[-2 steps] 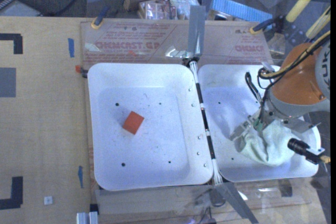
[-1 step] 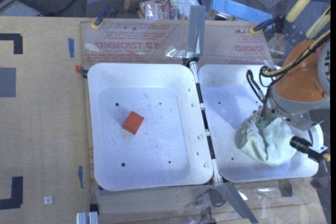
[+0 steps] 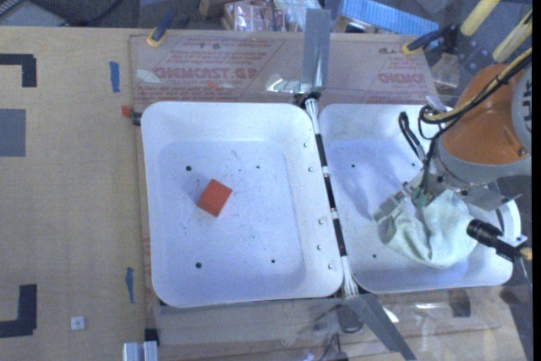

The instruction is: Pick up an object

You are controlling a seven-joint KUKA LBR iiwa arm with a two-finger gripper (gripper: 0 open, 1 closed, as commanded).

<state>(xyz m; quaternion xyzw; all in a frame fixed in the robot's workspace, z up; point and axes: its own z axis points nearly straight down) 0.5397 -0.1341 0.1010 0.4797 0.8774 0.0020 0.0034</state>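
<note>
jaws hard to read: gripper [image 3: 404, 207] low over a pale crumpled cloth [image 3: 431, 234] in the right bin [image 3: 363, 139]; i cannot tell how it is set or whether it grips anything.
the grey arm [image 3: 486, 139] with its orange band comes in from the right, wrist down at the cloth's left edge. the cloth lies bunched in that bin's near right part. a small orange-red block [image 3: 215, 198] sits alone in the left bin [image 3: 169, 266], left of centre, well apart from the gripper.

Matt orange block [image 3: 215, 198], smooth white plastic bins [image 3: 161, 131], soft crumpled pale cloth [image 3: 431, 234], wood bench [image 3: 68, 207]
</note>
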